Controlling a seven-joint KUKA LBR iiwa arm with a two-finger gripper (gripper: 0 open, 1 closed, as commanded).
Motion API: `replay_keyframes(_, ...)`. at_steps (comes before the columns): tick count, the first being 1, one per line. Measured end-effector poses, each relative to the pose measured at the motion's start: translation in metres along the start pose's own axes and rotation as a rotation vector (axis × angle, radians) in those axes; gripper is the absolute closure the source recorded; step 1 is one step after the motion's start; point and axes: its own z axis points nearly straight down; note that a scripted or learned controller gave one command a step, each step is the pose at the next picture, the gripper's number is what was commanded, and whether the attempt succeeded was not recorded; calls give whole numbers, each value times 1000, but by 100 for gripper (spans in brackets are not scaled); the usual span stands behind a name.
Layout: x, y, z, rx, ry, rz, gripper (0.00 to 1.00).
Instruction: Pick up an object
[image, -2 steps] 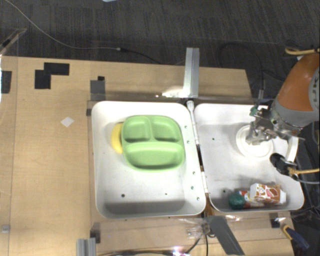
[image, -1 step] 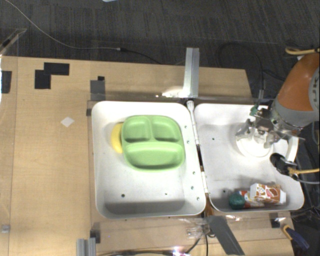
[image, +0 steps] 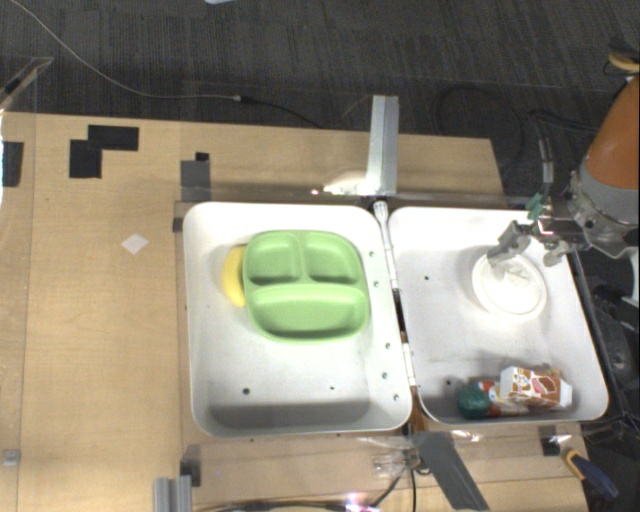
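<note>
Left bin (image: 205, 300): green tray (image: 303, 283) sitting on something yellow (image: 232, 276).
Right bin (image: 440, 330): white lid (image: 510, 287) far side, carton (image: 528, 388) near edge.
Gripper (image: 528, 245): above the lid, fingers look spread, nothing in them.
Risk: flat lid, fingers probably just slide off.

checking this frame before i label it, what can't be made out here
- Yellow thing in the left bin: mostly hidden under the green divided plate; its kind is unclear.
- Gripper above the white round thing in the right bin: too small and blurred to tell open from shut.
- Arm: cut off by the right edge.
- Carton print: too small to read.
- Green thing beside it: too small to identify.
</note>
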Motion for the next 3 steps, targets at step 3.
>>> replay_keyframes(3,48,-39,157,-7,-2,-268,0)
